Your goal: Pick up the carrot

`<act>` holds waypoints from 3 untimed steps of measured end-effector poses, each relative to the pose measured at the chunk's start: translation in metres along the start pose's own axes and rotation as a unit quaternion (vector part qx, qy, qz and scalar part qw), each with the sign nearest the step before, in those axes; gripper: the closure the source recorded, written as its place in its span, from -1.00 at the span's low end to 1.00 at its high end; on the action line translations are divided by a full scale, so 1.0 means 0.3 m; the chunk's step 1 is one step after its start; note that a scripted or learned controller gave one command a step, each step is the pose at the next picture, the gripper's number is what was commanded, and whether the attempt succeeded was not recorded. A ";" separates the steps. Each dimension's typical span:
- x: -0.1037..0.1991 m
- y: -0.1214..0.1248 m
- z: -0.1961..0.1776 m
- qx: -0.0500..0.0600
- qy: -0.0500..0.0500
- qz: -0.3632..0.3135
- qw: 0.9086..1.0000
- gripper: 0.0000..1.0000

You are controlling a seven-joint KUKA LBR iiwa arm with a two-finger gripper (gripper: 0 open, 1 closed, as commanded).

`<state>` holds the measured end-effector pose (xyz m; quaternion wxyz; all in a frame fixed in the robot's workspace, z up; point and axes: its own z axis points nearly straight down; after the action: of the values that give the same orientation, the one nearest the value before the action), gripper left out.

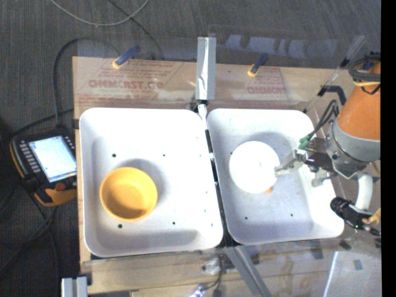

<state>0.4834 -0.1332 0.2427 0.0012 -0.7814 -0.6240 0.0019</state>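
Wooden bench (154, 82) carries two shallow white bins side by side, with a metal bar standing upright at the far end of the seam between them. Left bin (179, 135) holds a yellow bowl (129, 193), upright, in its near-left part, well apart from everything else. Right bin (291, 221) holds a white round plate (252, 164), flat, about mid-bin and slightly toward the seam.

Grey arm with orange band (362, 119) enters from the right edge, over the right rim of the right bin. Its gripper (286, 168) reaches left, low over the bin, tip right at the plate's right edge; touching or not can't be judged. Whether the tool is apart or together: cannot tell, too small and blurred against the white.

Carrot (270, 191): just a small orange speck peeking out at the plate's near-right edge, lying in the right bin, just below the gripper tip. Most of it seems hidden by the plate rim; orientation unreadable. Nothing visibly gripped.

Handheld pendant with lit screen (48, 161) sits on the floor left of the bench. Two blue-and-yellow clamps on the bench's far edge.
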 end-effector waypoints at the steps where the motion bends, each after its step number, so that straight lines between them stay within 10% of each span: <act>1: 0.114 -0.021 -0.161 -0.001 0.001 -0.080 0.997 -1.00; 2: 0.242 -0.051 -0.233 -0.002 -0.001 -0.145 0.989 -1.00; 3: 0.110 -0.024 0.090 0.000 0.001 -0.201 0.980 -1.00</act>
<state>0.4835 -0.0994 0.2158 0.0020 -0.6402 -0.7682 0.0010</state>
